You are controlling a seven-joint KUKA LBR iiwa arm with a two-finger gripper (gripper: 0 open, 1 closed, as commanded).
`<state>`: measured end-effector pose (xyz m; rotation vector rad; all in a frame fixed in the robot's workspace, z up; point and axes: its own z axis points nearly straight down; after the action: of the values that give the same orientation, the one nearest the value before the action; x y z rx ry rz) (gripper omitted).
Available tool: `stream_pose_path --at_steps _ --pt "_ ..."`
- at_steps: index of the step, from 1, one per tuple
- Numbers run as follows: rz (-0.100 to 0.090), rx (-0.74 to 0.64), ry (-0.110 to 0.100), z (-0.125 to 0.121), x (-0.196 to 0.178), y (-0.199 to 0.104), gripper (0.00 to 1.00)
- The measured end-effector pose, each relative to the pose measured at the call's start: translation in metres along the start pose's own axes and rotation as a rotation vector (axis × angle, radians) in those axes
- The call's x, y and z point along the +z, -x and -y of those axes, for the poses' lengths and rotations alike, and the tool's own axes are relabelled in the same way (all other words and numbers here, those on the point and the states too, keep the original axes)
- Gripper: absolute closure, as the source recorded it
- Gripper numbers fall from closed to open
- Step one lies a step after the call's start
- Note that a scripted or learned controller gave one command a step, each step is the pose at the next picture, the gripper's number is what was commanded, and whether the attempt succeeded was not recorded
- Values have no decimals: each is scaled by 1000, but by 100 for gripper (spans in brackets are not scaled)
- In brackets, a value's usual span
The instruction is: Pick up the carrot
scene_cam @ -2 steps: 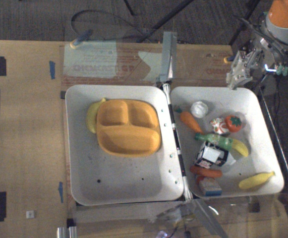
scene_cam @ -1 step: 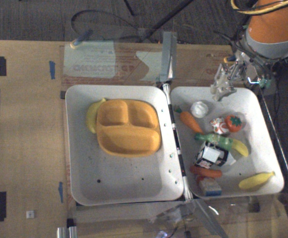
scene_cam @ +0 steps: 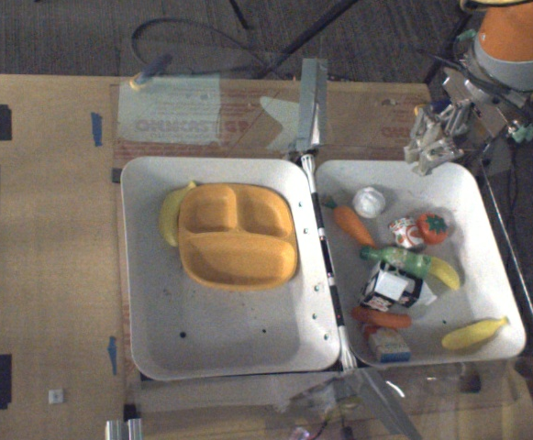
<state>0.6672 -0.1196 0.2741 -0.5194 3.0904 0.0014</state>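
Carrot (scene_cam: 351,225): orange, tapered, green stub at its upper-left end. We logged it lying flat in the right bin (scene_cam: 497,246), close to that bin's left wall, well apart from the gripper (scene_cam: 428,150) and, as the camera showed it, below and to the gripper's left. We read its long axis as a diagonal, the green top pointing up-left toward the divider between the bins and the narrow tip pointing down-right toward the green bottle (scene_cam: 396,259).

Gripper: hung over the upper rim of the right bin, empty. We could not tell how its closing parts stood; the metalwork was too tangled at this scale.

Neighbours: white cup (scene_cam: 369,201), nearer the gripper than the carrot and just beside the carrot's upper side; tomato (scene_cam: 434,227); small red-and-white item (scene_cam: 406,233); red sausage-like piece (scene_cam: 383,318); two bananas (scene_cam: 474,334).

Risks, as we judged them:
- A close along the carrot's axis rather than across it would likely slide off the taper.
- A descent slightly short of the carrot could strike the white cup.
- The bin wall beside the green top left little room on that side.
- The red sausage-like piece, similar in colour and shape, could be taken in error.
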Motion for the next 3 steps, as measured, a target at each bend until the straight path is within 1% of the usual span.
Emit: stream_pose_path --at_steps 1,2,3 --pt "1 -592 2 21 -26 -5 100" --pt "-3 -1043 10 -2 17 1 100" --pt "-3 -1250 12 -10 31 4 100"
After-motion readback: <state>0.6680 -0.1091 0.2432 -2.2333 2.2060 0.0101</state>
